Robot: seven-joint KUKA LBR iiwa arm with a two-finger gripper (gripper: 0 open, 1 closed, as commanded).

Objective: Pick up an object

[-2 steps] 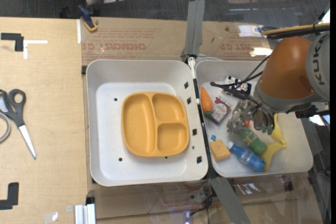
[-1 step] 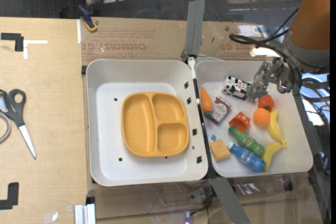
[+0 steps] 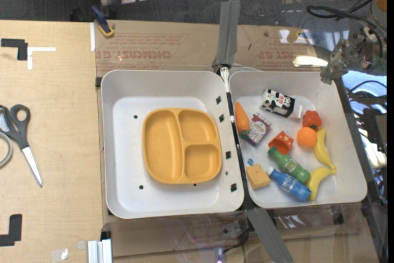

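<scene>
The right bin (image 3: 351, 151) holds several small items. Among them are a black-and-white box (image 3: 278, 103), a carrot (image 3: 242, 117), a purple packet (image 3: 257, 129), a red pepper (image 3: 312, 119), an orange (image 3: 306, 137), a banana (image 3: 323, 160), a small red piece (image 3: 281, 142), a green bottle (image 3: 289, 164), a blue bottle (image 3: 290, 186) and a tan block (image 3: 258, 177). My gripper (image 3: 330, 71) hangs over the right bin's far right corner, well apart from all of them, with nothing seen in it.
The left bin (image 3: 120, 151) carries a yellow divided plate (image 3: 183, 146). A grey divider bar (image 3: 228, 34) runs between the bins at the back. Scissors (image 3: 21, 138) lie on the wooden bench at the far left. Cables crowd the upper right.
</scene>
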